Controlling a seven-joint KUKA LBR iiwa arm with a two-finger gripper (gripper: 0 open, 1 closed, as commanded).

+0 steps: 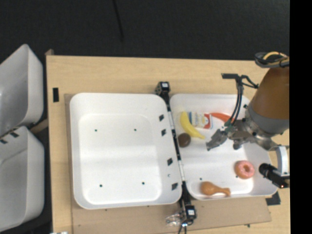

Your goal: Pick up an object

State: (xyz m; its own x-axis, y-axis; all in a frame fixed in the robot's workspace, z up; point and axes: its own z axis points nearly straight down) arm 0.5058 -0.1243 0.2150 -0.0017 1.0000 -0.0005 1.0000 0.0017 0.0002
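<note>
- No object is lifted yet: the banana (191,126), the small brown ball (184,140), the white packet with a red end (208,119), the pink doughnut (244,169) and the tan drumstick-shaped toy (214,189) all lie on the floor of the right bin (214,165).
- The gripper (214,141) hangs over the middle of that bin, just right of the banana and the brown ball, pointing toward them; nothing sits between its fingers, and whether they are spread or closed I cannot tell.
- By my judgement the pick is at its approach stage; the descent, the grasp and the lift all remain.
- The left bin (119,147) shares a clipped middle edge with the right one.
- Both bins rest on a pale wooden bench (112,74), with dark floor beyond and white moulded shapes (17,130) at the left.
</note>
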